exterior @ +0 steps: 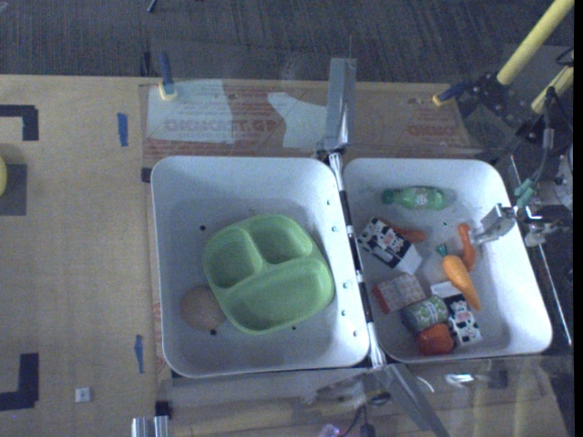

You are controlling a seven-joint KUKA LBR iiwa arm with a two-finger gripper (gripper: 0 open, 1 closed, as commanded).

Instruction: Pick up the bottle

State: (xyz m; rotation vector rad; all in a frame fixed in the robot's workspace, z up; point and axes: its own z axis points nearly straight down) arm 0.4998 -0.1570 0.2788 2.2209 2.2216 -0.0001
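Bottle [415, 197], green, on its side near far wall of right bin [521, 309], apart from patterned carton [389, 242] and carrot [461, 280]. Gripper [496, 224] by bin's right side, well apart from bottle; open or closed, cannot tell. Likely risks: rolling off under a slanted pinch, scraping far wall; freer room on near side.

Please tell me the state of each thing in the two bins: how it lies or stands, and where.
Green bottle: lying on its side, far end of right bin, not held.
Green divided plate: flat in left bin, right way up.
Tan ball: resting beside the plate.
Black-and-white carton: lying tilted in right bin.
Carrot: lying on the bin floor.
Gripper: over right bin's right side, holding nothing visible.
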